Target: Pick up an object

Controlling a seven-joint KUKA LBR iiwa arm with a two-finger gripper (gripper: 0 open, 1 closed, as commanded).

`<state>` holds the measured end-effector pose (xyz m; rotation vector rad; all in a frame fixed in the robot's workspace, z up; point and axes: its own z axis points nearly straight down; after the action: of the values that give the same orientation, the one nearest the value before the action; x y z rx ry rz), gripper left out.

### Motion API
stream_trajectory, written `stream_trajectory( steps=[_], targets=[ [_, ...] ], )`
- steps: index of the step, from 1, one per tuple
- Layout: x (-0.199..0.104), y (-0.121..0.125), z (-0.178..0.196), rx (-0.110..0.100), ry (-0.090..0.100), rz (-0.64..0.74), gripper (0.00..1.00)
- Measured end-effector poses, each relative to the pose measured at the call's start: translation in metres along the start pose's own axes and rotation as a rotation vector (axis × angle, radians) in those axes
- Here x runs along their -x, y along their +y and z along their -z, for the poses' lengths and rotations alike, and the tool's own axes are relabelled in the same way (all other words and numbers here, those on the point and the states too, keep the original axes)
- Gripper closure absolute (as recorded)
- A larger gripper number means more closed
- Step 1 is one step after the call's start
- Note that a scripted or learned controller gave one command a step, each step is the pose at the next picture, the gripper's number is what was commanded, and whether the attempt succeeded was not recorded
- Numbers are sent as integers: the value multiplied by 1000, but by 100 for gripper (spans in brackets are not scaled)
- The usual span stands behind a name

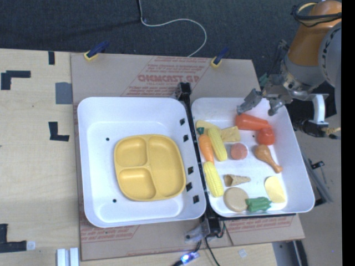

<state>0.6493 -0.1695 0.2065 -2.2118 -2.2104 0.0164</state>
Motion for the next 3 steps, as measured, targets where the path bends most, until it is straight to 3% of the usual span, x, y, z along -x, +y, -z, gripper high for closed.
stream_trajectory(
  steps=[1,3],
  targets=[
    [0,2,8,12,-2,3,0],
    [-7,-5,-112,6,-1,5,0]
  ],
)
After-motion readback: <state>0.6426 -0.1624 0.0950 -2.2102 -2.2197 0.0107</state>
